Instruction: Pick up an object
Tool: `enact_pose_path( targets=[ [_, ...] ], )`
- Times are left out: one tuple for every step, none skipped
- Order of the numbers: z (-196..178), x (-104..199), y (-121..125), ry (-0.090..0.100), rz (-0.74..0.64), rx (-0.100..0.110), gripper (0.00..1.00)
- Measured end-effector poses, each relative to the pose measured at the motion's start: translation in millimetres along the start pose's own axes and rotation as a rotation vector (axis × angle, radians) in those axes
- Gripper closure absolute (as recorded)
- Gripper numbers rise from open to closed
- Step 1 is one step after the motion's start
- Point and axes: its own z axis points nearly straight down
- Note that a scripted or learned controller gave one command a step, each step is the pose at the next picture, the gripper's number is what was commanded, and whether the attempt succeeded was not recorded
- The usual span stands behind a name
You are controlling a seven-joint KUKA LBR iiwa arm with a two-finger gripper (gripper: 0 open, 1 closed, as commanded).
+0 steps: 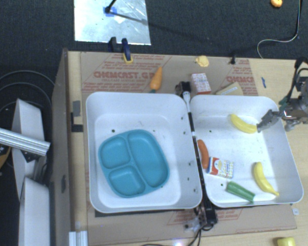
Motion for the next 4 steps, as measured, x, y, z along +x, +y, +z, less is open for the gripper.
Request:
enact_pose_path(
  targets=[
    [55, -19, 7, 0.000, 0.002, 0.003, 0.00],
    [79, -18, -18, 0.001, 0.002, 0.003, 0.00],
    [158, -18, -50, 0.002, 0.004, 0.003, 0.00],
    [144, -18, -47, 0.000, 0.000, -0.003, 1.00]
  ],
)
